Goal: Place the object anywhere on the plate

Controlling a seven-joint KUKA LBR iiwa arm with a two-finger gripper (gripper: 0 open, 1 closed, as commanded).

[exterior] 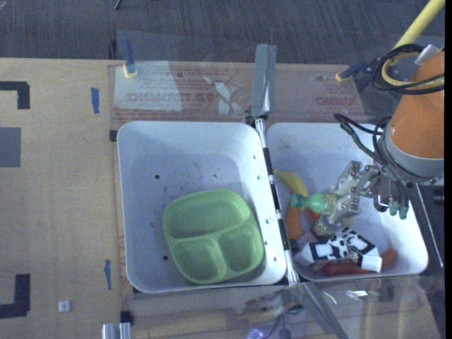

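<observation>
Plate (pixel 210 237): green plastic, three compartments, lying toward the near edge of the left white bin (pixel 141 161). Pincer (pixel 337 207): metal, low in the right white bin (pixel 409 249), among a heap by that bin's near-left corner; we cannot tell whether it grips anything. Green bulb-shaped toy (pixel 313 203) just beside it, likely the object. We judge a firm, centred hold is needed before crossing the divider. Yellow piece (pixel 294 183) and black-and-white carton (pixel 344 248) partly overlapped, hard to identify.
</observation>
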